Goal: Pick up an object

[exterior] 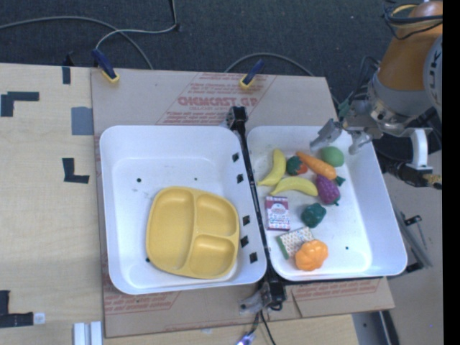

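Toy food lies in the right bin [374, 225]: a banana [274, 167], a second banana [295, 186], a carrot [317, 165], a green round fruit [332, 156], purple grapes [328, 190], a dark green pepper [313, 214], an orange pepper [310, 254], a small red-and-white box [277, 213] and a sandwich piece [294, 240]. My gripper [344, 136] hangs over the bin's back right corner, just above the green fruit, open, with nothing between its fingers.
The left bin [122, 192] holds a yellow divided plate [192, 232]. Both bins rest on a cardboard sheet [201, 99] held by clamps at the back. Cables run across the dark floor behind.
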Tool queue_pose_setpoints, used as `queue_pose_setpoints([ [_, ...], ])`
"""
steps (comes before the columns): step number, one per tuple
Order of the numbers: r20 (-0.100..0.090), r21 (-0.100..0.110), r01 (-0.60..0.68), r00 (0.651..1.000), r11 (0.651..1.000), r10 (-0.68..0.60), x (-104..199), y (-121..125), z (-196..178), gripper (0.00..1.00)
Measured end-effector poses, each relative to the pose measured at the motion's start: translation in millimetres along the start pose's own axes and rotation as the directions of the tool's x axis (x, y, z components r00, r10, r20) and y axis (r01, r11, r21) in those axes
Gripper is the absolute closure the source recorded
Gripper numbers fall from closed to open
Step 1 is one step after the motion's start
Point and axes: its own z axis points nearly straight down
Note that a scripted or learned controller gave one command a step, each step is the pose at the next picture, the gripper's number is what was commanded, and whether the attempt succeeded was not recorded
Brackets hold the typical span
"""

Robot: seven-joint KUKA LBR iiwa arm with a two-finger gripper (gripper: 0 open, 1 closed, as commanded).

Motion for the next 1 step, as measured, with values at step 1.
queue_pose_setpoints([
  [1, 0.002, -0.006, 0.0, 1.0, 1.0, 0.0, -26.9, 35.2, 149.3, 0.0],
])
